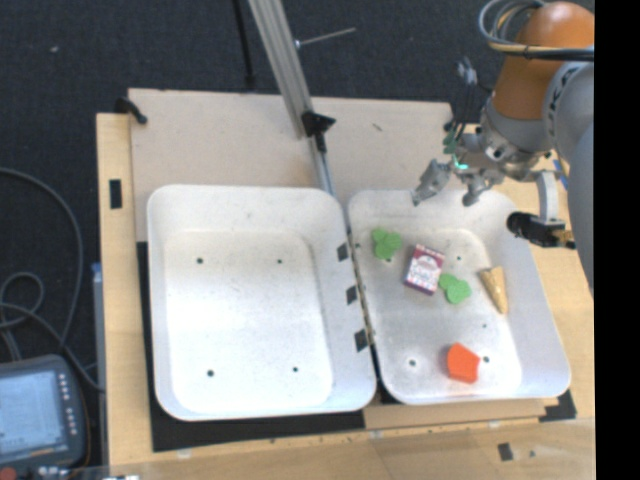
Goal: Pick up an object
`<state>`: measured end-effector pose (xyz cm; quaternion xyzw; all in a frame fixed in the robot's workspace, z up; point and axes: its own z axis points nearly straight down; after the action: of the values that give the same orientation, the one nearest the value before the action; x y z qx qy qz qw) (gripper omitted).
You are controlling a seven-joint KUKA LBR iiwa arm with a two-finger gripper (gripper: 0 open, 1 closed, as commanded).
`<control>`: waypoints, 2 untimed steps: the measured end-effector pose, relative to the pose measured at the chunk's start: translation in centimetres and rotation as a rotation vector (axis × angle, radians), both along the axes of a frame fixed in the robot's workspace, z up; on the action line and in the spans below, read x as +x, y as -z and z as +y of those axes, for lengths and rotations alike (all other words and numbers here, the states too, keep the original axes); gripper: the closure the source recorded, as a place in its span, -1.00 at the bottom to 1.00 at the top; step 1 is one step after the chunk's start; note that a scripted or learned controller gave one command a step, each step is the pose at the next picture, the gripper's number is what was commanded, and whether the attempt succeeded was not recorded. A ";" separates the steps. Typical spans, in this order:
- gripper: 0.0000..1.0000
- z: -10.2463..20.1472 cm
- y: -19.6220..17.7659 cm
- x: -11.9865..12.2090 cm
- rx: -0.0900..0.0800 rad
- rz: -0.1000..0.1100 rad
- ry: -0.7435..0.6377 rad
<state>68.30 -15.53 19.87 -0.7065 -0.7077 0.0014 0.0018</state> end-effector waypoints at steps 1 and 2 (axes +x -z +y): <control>-1.00 0.0 -0.4 0.1 -0.003 -0.005 -0.003; -1.00 0.4 4.0 0.4 -0.002 -0.003 -0.004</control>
<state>68.65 -15.08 15.90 -0.7050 -0.7092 0.0012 -0.0003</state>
